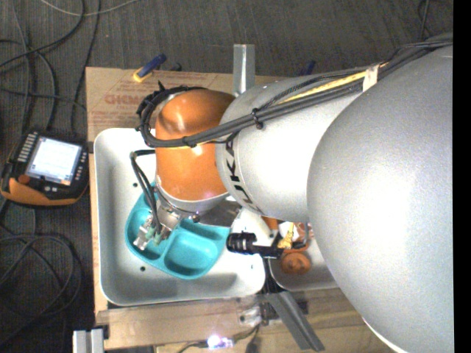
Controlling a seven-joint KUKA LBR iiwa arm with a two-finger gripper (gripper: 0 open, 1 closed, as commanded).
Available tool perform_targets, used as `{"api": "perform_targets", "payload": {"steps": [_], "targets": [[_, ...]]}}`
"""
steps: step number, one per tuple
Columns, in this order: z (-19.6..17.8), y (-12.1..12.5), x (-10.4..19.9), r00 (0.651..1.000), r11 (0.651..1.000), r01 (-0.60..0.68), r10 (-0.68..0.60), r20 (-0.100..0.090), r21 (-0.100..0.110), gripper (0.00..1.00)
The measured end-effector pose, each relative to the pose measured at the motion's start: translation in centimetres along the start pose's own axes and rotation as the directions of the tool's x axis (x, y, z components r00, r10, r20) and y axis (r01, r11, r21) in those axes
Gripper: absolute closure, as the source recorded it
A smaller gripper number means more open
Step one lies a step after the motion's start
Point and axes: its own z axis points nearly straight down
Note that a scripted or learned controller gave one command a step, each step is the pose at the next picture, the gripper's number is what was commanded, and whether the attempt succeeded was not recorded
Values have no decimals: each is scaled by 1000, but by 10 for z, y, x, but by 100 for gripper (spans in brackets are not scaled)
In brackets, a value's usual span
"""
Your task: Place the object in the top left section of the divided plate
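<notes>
Bins sit side by side. In the left bin (110, 197) lies the blue plate (188, 252). The gripper (152, 230) hangs over its top left part. Placing step, I think; next comes letting go gently.

Plate (184, 252) inside left bin (110, 197); gripper (153, 234) over plate's left part; handheld screen (48, 168) left of bin.

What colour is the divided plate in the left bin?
Teal, a blue-green. The divided plate shows best in the camera view, in the left bin, partly under the arm.
</notes>
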Motion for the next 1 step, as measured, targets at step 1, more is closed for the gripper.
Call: {"api": "perform_targets", "payload": {"steps": [1], "targets": [[-181,11,-23,999,999,44,-44,5,-3,100]]}}
